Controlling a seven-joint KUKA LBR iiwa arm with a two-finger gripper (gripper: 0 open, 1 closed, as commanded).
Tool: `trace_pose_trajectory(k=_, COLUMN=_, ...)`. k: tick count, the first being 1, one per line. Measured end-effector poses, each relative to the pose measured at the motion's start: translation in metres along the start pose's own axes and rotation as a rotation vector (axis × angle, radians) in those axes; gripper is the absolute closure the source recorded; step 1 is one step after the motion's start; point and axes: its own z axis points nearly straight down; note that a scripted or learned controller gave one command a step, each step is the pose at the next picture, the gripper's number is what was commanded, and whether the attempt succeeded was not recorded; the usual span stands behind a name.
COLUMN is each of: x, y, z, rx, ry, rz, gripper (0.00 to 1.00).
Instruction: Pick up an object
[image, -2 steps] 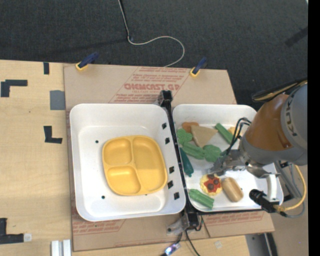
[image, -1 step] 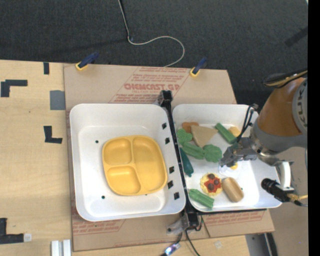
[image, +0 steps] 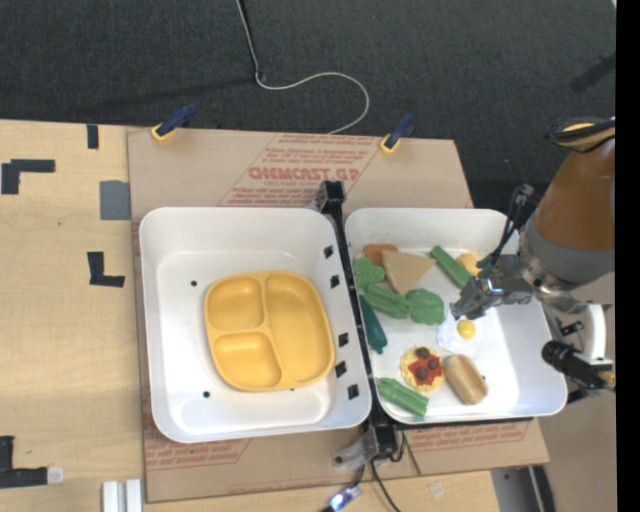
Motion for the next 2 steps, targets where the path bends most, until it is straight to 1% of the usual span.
trace_pose_trajectory(k=1, x=0.001, y=0.001, z=-0.003, rx=0.005, ry=0.001, rz=0.001, gripper=1.00)
trace_pose_trajectory(k=2, x=0.044, y=0.017, z=-0.008, rx=0.005, ry=0.002, rz=-0.004, gripper=1.00)
